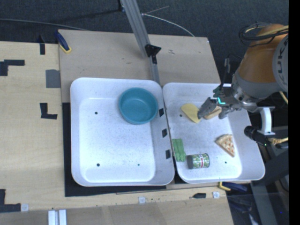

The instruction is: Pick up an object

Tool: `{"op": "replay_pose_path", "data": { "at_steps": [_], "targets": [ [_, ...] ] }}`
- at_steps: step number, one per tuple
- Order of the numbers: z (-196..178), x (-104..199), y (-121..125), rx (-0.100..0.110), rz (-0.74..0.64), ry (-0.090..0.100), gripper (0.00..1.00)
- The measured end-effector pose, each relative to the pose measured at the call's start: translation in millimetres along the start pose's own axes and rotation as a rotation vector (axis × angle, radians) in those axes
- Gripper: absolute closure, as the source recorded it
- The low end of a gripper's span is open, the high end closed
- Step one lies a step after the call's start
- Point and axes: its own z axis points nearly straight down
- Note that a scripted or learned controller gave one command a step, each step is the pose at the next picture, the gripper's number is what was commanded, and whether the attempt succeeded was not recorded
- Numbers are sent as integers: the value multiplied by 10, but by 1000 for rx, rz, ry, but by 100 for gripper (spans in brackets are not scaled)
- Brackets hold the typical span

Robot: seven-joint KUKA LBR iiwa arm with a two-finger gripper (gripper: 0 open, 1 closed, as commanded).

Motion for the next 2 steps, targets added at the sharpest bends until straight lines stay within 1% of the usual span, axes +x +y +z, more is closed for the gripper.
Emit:
{"op": "replay_pose_path", "data": {
  "at_steps": [1, 2],
  "targets": [
    [-7, 0, 5, -2, 0, 0, 0],
    [486, 88, -49, 4, 0, 0, 0]
  ]
}}
